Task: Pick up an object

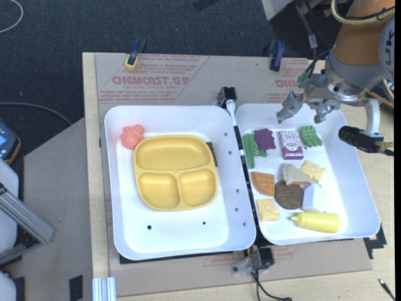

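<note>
Yellow mustard bottle (315,221) lies at near edge of right bin (357,174), with brown cookie (289,196), cheese wedge (312,170) and small carton (290,143) farther back. Gripper (306,107) hovers over bin's far edge, fingers spread, pinching nothing. Yellow divided plate (175,171) sits in left bin (119,187).

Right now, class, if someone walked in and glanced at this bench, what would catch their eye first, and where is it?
Most likely the big yellow divided plate filling the left bin, with a small pink toy at its upper-left corner. Next, the cluster of colourful toy foods in the right bin, including a yellow mustard bottle near the front edge. The gripper hangs open above that bin's far edge.
</note>
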`<move>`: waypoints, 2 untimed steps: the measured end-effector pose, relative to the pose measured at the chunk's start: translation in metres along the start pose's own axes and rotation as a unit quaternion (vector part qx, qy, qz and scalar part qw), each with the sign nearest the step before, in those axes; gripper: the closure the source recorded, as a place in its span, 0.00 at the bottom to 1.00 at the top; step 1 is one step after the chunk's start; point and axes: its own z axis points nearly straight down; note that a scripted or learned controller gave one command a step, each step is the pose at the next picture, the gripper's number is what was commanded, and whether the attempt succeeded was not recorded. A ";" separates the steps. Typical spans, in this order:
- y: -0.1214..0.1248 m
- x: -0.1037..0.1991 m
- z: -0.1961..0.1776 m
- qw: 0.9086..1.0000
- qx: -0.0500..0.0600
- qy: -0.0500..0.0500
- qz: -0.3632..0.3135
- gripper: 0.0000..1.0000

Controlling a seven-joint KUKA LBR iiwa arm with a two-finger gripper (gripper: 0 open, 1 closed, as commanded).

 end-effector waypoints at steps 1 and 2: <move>0.002 0.000 -0.005 1.000 -0.005 -0.001 -0.001 0.00; 0.005 -0.001 0.057 1.000 -0.001 0.000 0.000 0.00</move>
